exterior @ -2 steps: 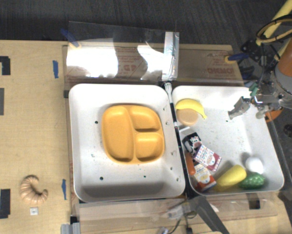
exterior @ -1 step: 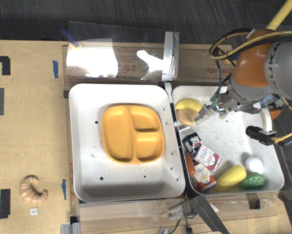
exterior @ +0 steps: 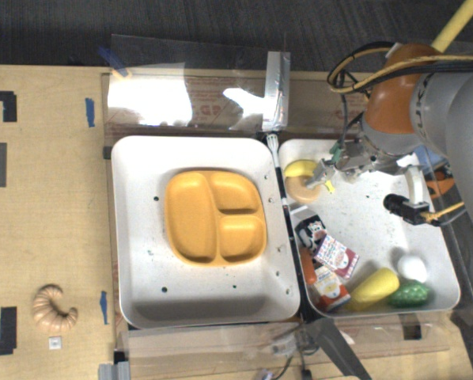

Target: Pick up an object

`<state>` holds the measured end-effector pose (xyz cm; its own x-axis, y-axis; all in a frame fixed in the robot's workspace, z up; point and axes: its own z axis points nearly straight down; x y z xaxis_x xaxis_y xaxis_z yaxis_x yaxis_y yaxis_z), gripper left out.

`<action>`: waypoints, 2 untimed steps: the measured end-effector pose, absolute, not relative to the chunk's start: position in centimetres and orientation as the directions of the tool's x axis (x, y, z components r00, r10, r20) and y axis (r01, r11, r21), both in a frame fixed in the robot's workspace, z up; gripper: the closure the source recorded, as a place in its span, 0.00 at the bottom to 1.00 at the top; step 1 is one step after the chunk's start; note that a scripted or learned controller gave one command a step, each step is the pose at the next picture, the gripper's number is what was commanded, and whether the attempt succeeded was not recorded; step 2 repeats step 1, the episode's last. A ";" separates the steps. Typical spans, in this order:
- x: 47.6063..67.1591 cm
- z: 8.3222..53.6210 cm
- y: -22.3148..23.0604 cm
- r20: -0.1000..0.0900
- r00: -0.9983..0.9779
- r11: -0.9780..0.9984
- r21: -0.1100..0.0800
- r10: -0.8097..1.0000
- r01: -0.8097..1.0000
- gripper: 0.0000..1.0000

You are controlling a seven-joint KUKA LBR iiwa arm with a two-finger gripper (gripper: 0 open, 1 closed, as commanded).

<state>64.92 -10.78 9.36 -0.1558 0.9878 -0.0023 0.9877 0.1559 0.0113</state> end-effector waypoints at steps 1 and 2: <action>65.1 10.6 -10.6 -0.002 -0.158 0.158 0.020 0.987 0.987 1.00; 65.1 10.6 -10.6 -0.002 -0.158 0.158 0.020 0.987 0.987 1.00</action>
